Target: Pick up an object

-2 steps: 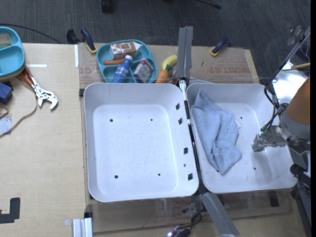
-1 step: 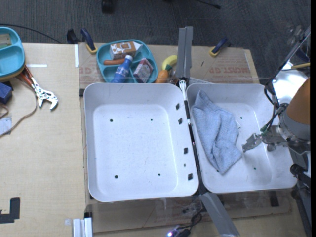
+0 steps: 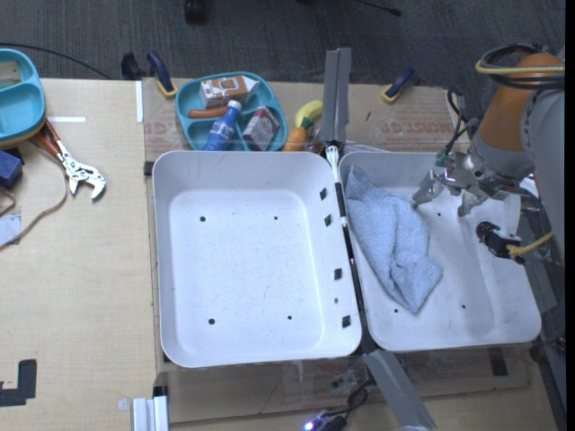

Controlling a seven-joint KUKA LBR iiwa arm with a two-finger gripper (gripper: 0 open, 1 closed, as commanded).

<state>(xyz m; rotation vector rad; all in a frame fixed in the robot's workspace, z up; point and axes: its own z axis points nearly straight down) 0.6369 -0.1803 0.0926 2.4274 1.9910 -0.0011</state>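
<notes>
A blue tray (image 3: 190, 119) of small items, a banana (image 3: 308, 113) and a wrench (image 3: 79, 174) lie beyond the bins.

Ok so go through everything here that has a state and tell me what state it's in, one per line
Hand: open, nothing between its fingers, over the right bin.
Blue-grey cloth: crumpled, lying loose in the right bin, apart from the hand.
Left bin: upright beside the right bin.
Teal tray: upright behind the left bin, holding small items.
Wrench: lying flat on the bench.

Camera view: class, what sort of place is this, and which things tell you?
Probably a robotics lab bench: a robot arm reaches over two white bins, clamps hold the board, and a wrench lies nearby.
</notes>
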